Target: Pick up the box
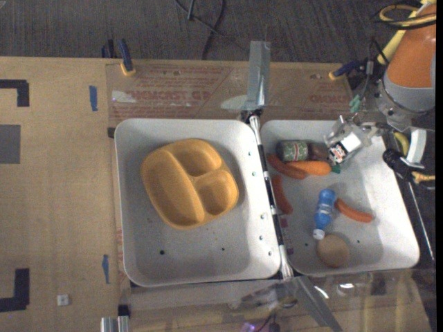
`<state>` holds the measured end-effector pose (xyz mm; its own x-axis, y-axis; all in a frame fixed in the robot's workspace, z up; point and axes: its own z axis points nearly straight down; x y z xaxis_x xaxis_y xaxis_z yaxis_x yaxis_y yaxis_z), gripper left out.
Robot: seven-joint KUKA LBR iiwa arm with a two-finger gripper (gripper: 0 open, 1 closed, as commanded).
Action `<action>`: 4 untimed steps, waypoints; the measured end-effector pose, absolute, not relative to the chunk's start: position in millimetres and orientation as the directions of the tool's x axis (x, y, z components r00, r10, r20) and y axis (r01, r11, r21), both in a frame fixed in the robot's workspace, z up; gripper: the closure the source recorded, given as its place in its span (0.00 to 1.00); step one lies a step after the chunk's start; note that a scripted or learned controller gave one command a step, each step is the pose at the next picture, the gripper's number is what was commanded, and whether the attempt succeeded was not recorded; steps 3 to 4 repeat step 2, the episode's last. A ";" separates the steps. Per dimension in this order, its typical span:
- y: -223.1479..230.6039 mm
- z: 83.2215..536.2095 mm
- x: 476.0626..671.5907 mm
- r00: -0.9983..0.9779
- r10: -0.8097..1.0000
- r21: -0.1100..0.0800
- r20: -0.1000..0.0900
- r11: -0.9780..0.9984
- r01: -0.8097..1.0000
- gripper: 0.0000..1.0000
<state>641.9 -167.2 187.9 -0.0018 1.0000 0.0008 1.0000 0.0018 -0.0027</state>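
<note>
From the camera view above the bench, 2 white bins sit side by side. The left bin (131, 254) carries a yellow divided plate (190, 182) with 3 compartments. The right bin (394, 244) holds the clutter: a dark green can (293, 150) lying on its side near the top edge, an orange carrot (309, 168) just below it, a red chili (281, 194) beside the divider, a blue bottle (323, 211) with a white cap, an orange sausage-like piece (355, 211) next to it, and a tan round potato (333, 250) near the bottom.

The arm (412, 68) reaches in from the right, and its gripper (348, 140) sits low over the upper right part of the right bin. A small white box (342, 148) with red and dark print appears at the fingertips, tilted. Whether the box is pinched or merely under the gripper is too blurred to say, so I cannot tell the gripper's state.

As a judgement, the reach looks done; a confirmed grasp and the lift remain.
</note>
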 end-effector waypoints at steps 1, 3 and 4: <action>-130.8 95.1 601.5 0.270 0.963 -0.002 0.000 -0.270 0.963 0.00; -102.0 86.4 540.7 0.460 0.888 0.004 0.003 -0.460 0.888 0.00; -102.0 86.4 540.7 0.460 0.888 0.004 0.003 -0.460 0.888 0.00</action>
